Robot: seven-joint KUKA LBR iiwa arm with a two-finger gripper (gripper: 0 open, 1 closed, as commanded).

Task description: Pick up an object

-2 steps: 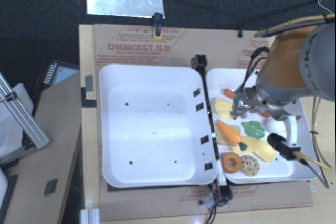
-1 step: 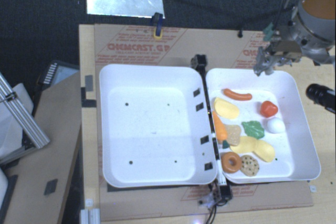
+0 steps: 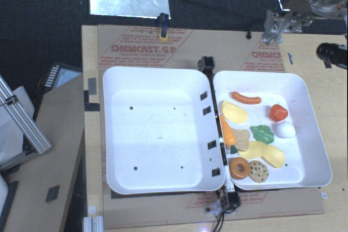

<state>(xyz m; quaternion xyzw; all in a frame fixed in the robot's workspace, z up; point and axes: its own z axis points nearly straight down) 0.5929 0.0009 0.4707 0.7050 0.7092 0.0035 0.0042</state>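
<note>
Toy food [image 3: 254, 133] sits clustered in right bin [image 3: 304, 89]; left bin [image 3: 157, 127] beside it. I see gripper [image 3: 272, 35] parked high beyond bins, carrying nothing; open or closed, can't tell. Approach step pending. Next I need descent over one isolated piece, maybe sausage [image 3: 246, 98].

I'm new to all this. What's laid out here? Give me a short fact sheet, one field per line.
arm: gripper raised beyond the bins, near the top right corner
left bin: white, shallow
right bin: white, holds toy food
food items: sausage, tomato, egg, green leaf, carrot, doughnut, cookie
food being held: none between the fingers
</note>
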